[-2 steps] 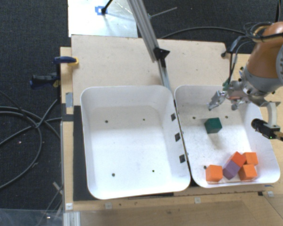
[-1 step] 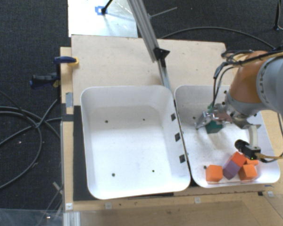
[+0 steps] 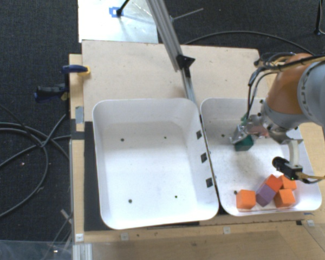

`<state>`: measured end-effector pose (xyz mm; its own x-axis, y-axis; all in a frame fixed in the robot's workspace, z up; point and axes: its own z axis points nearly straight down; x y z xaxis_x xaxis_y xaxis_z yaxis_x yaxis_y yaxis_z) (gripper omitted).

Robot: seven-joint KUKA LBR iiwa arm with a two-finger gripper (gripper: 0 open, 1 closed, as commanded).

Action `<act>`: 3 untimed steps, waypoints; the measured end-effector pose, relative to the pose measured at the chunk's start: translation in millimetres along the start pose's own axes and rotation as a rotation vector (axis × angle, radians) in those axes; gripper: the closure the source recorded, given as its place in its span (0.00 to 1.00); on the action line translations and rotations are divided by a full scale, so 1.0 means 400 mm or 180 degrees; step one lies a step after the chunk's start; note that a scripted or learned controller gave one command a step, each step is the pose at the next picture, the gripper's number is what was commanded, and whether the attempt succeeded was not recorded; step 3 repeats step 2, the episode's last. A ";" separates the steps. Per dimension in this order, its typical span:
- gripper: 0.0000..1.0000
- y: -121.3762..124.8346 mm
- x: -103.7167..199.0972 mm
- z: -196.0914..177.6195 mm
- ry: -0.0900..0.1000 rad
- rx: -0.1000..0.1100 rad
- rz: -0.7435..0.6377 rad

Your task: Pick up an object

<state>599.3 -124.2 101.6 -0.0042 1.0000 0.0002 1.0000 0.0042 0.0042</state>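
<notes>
Dark carpet with loose black cables surrounds a pale wooden bench (image 3: 130,69) carrying 2 shallow white bins side by side. Left bin (image 3: 105,161): bare white floor with a few dark specks. Right bin (image 3: 216,112): the grey arm (image 3: 314,91) (orange band above the wrist) reaches in from the right, gripper (image 3: 241,138) low over the bin floor near its middle. A small teal block (image 3: 244,142) sits between the fingers, which are closed on it. Near the bin's front right corner lie 3 orange blocks (image 3: 246,199) and 1 purple block (image 3: 266,194), clustered and touching, well apart from the gripper.
</notes>
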 end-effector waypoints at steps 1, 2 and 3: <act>1.00 0.021 0.233 -0.234 0.0008 -0.0016 -0.0030; 1.00 -0.063 0.440 -0.221 0.0013 0.0020 -0.0029; 1.00 -0.063 0.440 -0.221 0.0013 0.0020 -0.0029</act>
